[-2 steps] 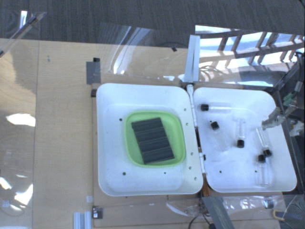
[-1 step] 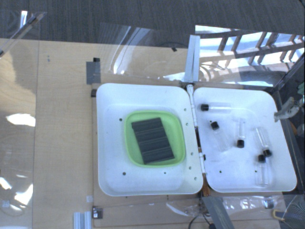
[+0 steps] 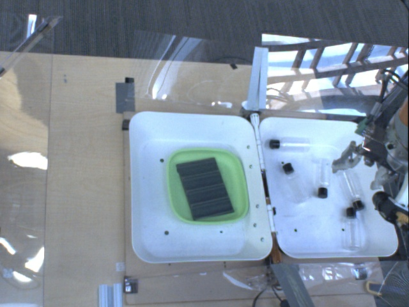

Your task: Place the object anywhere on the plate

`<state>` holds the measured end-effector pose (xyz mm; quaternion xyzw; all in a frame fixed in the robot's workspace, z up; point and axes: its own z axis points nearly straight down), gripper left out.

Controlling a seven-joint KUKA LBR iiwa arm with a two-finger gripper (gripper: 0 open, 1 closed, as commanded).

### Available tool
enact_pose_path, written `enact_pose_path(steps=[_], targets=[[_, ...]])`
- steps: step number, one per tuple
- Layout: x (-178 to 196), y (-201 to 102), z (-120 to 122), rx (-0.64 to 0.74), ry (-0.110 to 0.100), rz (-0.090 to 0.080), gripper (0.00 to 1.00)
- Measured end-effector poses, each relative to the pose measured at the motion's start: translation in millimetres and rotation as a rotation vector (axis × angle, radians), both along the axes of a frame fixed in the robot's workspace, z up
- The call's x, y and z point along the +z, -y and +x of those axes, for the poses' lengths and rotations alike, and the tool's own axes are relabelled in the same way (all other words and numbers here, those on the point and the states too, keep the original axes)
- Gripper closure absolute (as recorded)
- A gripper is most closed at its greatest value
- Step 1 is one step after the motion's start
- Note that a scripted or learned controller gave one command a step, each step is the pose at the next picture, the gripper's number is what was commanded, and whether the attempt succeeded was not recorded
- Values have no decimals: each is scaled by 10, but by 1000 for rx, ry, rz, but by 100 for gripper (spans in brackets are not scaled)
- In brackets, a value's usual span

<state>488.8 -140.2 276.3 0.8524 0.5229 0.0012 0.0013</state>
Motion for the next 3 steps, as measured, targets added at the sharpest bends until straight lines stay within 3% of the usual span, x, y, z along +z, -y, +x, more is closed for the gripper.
enact_pose_path(steps=[1,2,3], targets=[[-372,440,-4,-31,0,0,0],[-524,48,1,-107,0,2,0],[-741,546,-4,-25,0,0,0]])
